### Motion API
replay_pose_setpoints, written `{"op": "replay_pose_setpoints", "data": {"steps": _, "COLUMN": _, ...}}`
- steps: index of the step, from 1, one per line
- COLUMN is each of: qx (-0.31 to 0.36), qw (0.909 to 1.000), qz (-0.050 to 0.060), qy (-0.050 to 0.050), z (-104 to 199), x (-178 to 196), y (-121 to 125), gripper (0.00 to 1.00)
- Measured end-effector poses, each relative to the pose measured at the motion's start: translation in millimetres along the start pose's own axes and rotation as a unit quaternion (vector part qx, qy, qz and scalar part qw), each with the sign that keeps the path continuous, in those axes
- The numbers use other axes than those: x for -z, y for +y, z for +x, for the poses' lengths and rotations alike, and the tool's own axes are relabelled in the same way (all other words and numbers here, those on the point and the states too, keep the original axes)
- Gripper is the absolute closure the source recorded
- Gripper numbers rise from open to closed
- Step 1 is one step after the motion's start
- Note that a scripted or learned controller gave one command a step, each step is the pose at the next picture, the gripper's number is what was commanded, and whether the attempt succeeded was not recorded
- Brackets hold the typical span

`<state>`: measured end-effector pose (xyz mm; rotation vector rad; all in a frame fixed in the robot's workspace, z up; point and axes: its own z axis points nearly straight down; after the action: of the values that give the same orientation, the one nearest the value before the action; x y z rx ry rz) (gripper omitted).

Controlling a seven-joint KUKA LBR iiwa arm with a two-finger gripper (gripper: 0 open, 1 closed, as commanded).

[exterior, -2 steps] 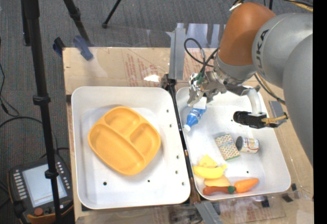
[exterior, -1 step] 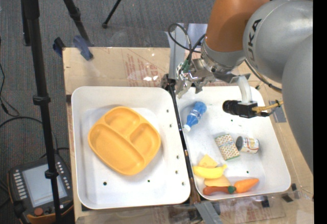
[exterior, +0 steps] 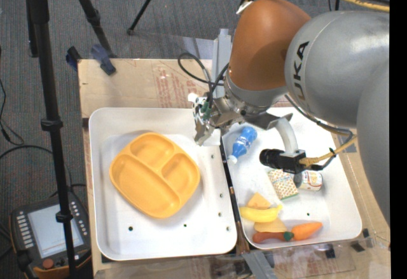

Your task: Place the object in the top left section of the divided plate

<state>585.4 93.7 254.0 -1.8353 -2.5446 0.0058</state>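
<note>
Yellow divided plate (exterior: 154, 174) lies flat in the left bin (exterior: 108, 125); three sections, all bare.

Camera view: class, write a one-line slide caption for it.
End effector over the bins' shared edge beside the yellow divided plate in the left bin; toy foods and a blue bottle in the right.

Glossy yellow plastic divided plate (exterior: 154, 174)

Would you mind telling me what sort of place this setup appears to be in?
Probably a robotics lab: a KUKA arm over white bins on a bench, tripod stands on grey carpet, and a teach pendant nearby.
</note>
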Motion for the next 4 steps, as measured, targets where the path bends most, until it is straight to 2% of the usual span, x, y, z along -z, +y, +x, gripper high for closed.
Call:
{"op": "replay_pose_setpoints", "data": {"steps": 1, "qx": -0.096, "qw": 0.9954, "qz": -0.001, "qy": 0.000, "z": -0.1, "x": 28.6, "y": -4.9, "gripper": 1.00}}
{"op": "replay_pose_setpoints", "data": {"steps": 2, "qx": -0.099, "qw": 0.9951, "qz": 0.002, "qy": 0.000, "z": 48.8, "x": -30.5, "y": -19.1, "gripper": 1.00}}
{"op": "replay_pose_setpoints", "data": {"steps": 3, "qx": -0.069, "qw": 0.9976, "qz": 0.000, "qy": -0.001, "z": 78.7, "x": -0.4, "y": 41.6, "gripper": 1.00}}
{"op": "replay_pose_setpoints", "data": {"steps": 4, "qx": 0.042, "qw": 0.9991, "qz": 0.001, "qy": 0.000, "z": 62.4, "x": -34.1, "y": 15.0, "gripper": 1.00}}
